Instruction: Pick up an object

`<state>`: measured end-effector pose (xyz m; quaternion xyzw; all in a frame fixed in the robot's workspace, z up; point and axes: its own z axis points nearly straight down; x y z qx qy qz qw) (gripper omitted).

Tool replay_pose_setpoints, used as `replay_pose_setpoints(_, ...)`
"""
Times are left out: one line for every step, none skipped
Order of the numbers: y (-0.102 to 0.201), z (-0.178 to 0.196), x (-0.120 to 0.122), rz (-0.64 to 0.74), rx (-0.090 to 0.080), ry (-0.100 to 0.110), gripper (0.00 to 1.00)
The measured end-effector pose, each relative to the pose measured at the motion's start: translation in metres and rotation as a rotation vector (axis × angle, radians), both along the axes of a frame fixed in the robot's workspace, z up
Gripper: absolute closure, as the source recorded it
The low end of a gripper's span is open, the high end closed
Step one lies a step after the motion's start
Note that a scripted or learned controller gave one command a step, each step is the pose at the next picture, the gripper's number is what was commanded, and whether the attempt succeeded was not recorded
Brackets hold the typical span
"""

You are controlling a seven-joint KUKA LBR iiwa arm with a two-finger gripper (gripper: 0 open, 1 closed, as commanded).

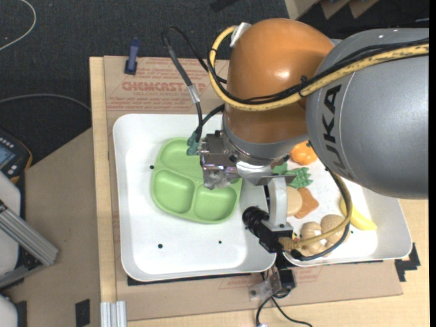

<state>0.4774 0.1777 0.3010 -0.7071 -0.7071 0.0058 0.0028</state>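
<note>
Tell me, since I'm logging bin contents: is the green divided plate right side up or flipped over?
Right side up. The green divided plate lies flat in the left bin, its compartments' hollows facing the camera.

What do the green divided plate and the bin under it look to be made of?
Green divided plate: likely moulded plastic, smooth with a soft sheen, rounded compartment walls. Left bin: seemingly white plastic, glossy, rounded raised rim; painted metal can't be ruled out.
</note>
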Motion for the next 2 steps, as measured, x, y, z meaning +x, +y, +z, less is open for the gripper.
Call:
replay_pose_setpoints(0.001, 0.221, 0.009, 0.002, 0.012, -0.031, 1.0)
replay_pose_setpoints(0.006, 0.171, 0.06, -0.002, 0.002, -0.007, 1.0)
